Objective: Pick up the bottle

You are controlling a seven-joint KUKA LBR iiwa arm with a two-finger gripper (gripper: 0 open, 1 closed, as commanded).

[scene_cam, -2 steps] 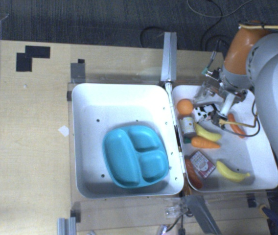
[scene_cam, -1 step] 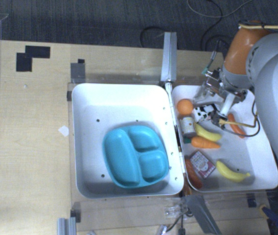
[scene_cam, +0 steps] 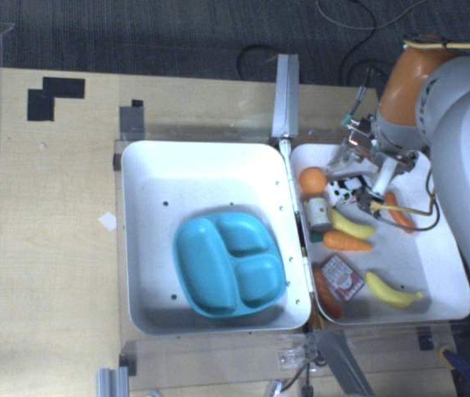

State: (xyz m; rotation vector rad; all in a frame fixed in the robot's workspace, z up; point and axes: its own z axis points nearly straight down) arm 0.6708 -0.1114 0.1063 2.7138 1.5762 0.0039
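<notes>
Gripper (scene_cam: 352, 179) low in right bin (scene_cam: 442, 255), jaws' state unclear, bottle (scene_cam: 317, 214) just left, below them

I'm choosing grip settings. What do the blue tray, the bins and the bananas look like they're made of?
Blue tray: likely moulded plastic, with smooth rounded compartments and a soft sheen. Left bin and right bin: probably plastic too, plain matte white with rounded corners. Bananas: perhaps plastic toys, uniformly yellow, though real fruit can't be ruled out.
</notes>
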